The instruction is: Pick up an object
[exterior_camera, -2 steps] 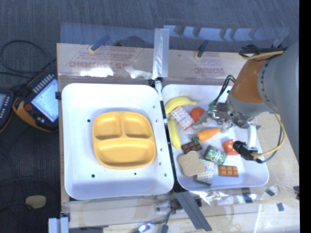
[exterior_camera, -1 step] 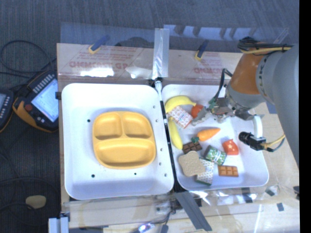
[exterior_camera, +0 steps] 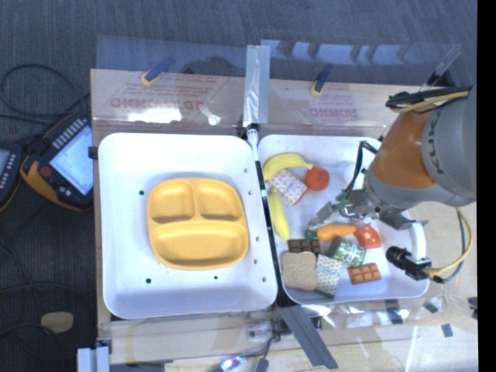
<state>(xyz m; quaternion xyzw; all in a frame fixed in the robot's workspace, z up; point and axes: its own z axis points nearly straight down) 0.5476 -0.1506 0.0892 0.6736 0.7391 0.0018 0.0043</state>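
The right bin (exterior_camera: 341,152) holds a pile of toy food. A banana (exterior_camera: 277,173) lies along its left wall, beside a checkered packet (exterior_camera: 287,186) and a red tomato (exterior_camera: 316,178). Nearer the front lie an orange carrot (exterior_camera: 336,230), a red piece (exterior_camera: 368,237), a green can (exterior_camera: 348,251), a chocolate bar (exterior_camera: 303,246), a bread slice (exterior_camera: 298,271) and an orange waffle (exterior_camera: 364,273). My gripper (exterior_camera: 338,210) hangs low in the bin's middle, just above the carrot's far side. I see nothing held in it.
The left bin (exterior_camera: 124,285) carries a yellow compartment tray (exterior_camera: 198,222). The arm's orange band (exterior_camera: 403,160) and grey body cover the right bin's right side. A teach pendant (exterior_camera: 66,163) and cables lie on the floor at left.
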